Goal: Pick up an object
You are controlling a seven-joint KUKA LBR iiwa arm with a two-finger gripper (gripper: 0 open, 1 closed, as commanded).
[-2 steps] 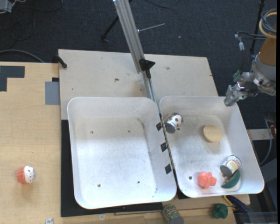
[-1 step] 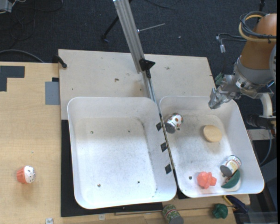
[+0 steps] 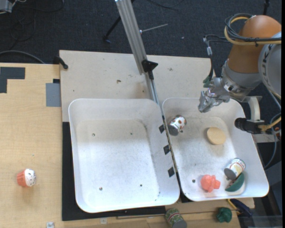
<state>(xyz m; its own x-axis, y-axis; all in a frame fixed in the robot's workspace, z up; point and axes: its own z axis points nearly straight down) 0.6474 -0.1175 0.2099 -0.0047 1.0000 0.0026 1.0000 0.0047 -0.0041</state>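
One claw above right bin's far edge.

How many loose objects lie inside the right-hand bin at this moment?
5, all in the right bin: a small can near its left wall, a tan disc mid-bin, a pink-orange toy, a second can and a green piece at the near right corner. More may be hidden beneath those.

No text, label or number can be read anywhere.

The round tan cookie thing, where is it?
The round tan disc lies in the right bin, toward its upper right part, just below the gripper and to the right of the small red-and-white can.
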